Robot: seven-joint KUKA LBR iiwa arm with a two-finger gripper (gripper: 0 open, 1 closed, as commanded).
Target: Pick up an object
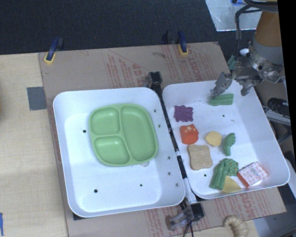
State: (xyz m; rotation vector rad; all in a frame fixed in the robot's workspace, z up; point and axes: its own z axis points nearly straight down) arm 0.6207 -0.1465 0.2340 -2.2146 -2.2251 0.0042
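Note:
The right bin (255, 124) holds several toy foods. A small green piece (221, 100) lies at its far edge. My gripper (234, 86) hangs at the bin's far right corner with its two fingers spread open; the left fingertip (221, 87) is just above the green piece and nothing sits between the fingers. Further in lie a purple grape bunch (183, 113), a red tomato piece (189, 134), a yellow lump (213, 138), a green broccoli (229, 142), a tan toast slice (199, 156), a leafy green (222, 172), a yellow wedge (230, 185) and a red-and-white packet (252, 173).
The left bin (82, 192) holds a green divided plate (123, 134). Clamps sit between the bins at the far side (155, 79) and the near side (185, 217). A tan curled object (236, 228) lies on the bench in front of the right bin.

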